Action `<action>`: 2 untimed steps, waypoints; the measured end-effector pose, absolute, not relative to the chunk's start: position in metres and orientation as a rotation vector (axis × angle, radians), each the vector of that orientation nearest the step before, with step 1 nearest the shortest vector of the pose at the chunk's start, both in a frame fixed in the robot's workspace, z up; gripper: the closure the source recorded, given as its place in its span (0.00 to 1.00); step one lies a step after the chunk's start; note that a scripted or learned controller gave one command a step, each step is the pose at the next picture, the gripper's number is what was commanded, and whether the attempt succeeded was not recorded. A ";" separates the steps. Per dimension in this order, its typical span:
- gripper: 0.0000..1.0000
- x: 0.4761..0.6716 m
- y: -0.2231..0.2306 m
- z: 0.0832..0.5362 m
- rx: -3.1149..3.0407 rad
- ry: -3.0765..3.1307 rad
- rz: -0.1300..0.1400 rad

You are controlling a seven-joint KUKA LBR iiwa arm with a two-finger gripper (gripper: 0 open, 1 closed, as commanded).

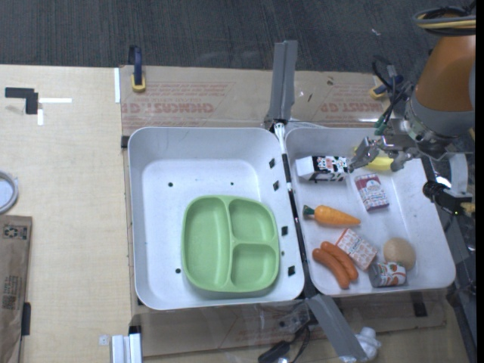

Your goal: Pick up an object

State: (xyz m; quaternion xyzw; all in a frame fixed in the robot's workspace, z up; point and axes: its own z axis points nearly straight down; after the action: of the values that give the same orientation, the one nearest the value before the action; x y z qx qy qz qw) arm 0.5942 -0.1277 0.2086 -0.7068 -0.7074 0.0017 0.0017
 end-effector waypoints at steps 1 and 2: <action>0.00 0.594 -0.128 0.209 -2.218 -2.220 0.005; 0.00 0.587 -0.168 0.096 -2.192 -2.255 -0.001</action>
State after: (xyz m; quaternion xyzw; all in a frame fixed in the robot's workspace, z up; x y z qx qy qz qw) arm 0.5871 -0.1678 0.0960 -0.6971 -0.7170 -0.0002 -0.0017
